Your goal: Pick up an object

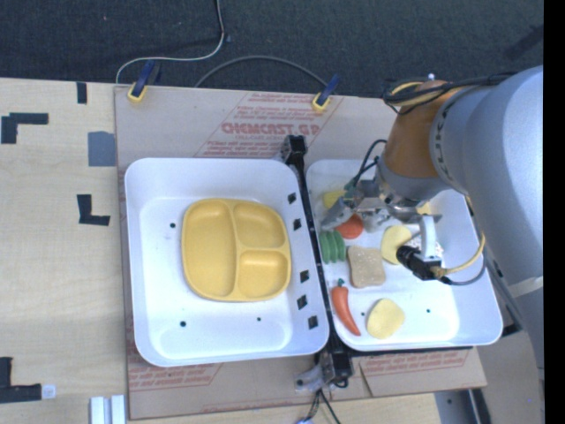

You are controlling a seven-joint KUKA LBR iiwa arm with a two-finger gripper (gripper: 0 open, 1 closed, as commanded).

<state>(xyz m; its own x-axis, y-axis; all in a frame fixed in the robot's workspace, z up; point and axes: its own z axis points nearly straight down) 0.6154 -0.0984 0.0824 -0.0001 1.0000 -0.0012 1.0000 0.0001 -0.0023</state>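
We've got the arm (481,140) reaching in from the right and dipping into the right bin (468,325), with the gripper (357,212) low over the pile of toy food near that bin's left wall. Honestly we can't tell if it's got anything. Right under the tip there's a small red-orange piece (351,230), with a green piece (332,246) just beside it against the left wall. A slice of bread (366,266) sits mid-bin, a carrot (345,310) lies along the left wall toward the front, and a round yellow piece (385,318) rests near the front edge. Another yellow piece (396,239) sits beside the wrist hardware. Over in the left bin (159,325) we see a yellow tray (237,248) lying flat in the middle.
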